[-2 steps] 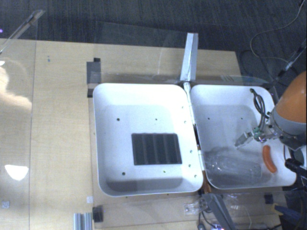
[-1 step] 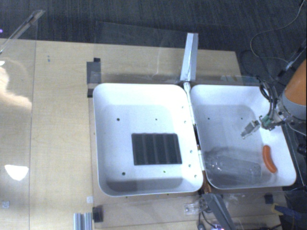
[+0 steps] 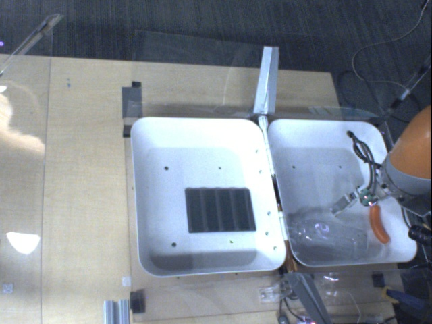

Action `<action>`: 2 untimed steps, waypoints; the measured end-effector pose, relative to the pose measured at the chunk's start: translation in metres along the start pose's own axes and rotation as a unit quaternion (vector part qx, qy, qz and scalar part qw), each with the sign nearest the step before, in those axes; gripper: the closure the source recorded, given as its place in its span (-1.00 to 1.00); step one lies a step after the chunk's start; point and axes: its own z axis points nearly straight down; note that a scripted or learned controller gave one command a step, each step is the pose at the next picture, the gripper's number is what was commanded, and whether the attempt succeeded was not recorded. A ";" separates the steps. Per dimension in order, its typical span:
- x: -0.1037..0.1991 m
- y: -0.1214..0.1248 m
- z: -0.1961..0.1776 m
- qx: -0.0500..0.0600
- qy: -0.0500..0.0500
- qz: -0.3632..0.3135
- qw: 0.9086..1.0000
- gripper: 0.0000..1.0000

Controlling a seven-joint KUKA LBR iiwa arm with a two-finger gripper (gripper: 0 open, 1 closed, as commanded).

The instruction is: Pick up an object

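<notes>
Cables [image 3: 297, 304] tangle at the bench's near edge, below the gap between the two bins. Just left of them a black clamp [image 3: 137, 302] sits on the bench [image 3: 81, 214], and a second clamp [image 3: 134, 94] stands at the far left corner of the left bin [image 3: 135, 181].

On the left bin's floor, a dark ribbed pad [image 3: 219, 209] lies flat, a little toward the near side and apart from every wall.

The right bin [image 3: 317, 130] touches the left one along a shared edge. A grey post [image 3: 266, 79] runs away from the far end of that seam.

Two things lie in the right bin. A clear plastic item [image 3: 324, 233] rests on the floor near the front wall; its outline is faint and its kind is hard to tell. An orange piece [image 3: 380, 225], long and rounded, lies near the right wall, well apart from the clear item.

The arm [image 3: 413, 150] comes in over the right rim, with its orange band showing, and a black cord [image 3: 361, 150] loops beside it. The gripper [image 3: 341, 206] is low inside the right bin, above the clear item and just left of the orange piece. Whether it is open or closed cannot be told, and nothing can be seen held in it
</notes>
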 end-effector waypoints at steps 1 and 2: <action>-0.012 0.029 0.001 0.000 0.000 -0.028 1.000 -1.00; 0.002 -0.005 0.000 0.000 0.000 -0.039 0.999 -1.00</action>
